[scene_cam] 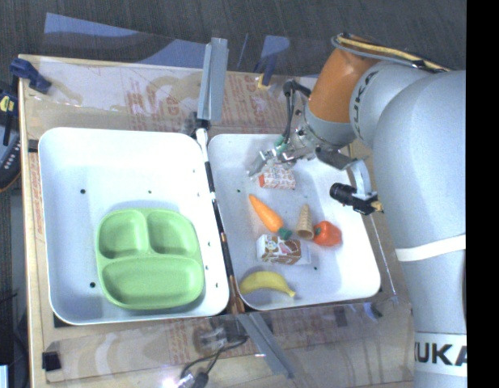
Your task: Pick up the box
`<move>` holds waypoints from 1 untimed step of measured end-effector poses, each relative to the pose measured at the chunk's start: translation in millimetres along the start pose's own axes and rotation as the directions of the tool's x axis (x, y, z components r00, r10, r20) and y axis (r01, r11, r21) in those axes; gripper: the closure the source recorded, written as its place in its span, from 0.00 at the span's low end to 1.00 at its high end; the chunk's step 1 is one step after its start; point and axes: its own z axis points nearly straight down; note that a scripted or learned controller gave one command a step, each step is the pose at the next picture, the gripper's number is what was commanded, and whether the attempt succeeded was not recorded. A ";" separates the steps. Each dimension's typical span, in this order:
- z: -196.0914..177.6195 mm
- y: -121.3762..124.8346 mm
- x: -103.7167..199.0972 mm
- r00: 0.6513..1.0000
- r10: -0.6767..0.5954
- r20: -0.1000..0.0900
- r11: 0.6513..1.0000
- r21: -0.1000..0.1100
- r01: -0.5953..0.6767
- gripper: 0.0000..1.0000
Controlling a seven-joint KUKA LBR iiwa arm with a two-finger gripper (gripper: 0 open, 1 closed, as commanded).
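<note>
In the right bin [346, 277] the box [281, 250] lies flat, its long axis running roughly left to right. Around the box: a carrot [265, 212] just above it, a banana [267, 283] just below, an ice-cream cone [303, 220] and a tomato [327, 234] to its right. A red-and-white carton [277, 178] lies farther up from the box, touching the gripper [275, 155]; whether the jaws are open I cannot tell. The left bin [63, 217] holds a green divided plate [150, 259].

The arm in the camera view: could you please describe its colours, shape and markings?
The arm is bulky, rounded and light grey, with an orange band above the wrist. Black KUKA lettering marks its lower part. The tool is small, metallic grey, and a black knob juts out nearby.
</note>
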 end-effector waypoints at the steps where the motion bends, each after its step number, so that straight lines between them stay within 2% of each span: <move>1: 17.9 2.6 5.0 0.998 -0.055 0.001 0.998 -0.003 0.055 0.00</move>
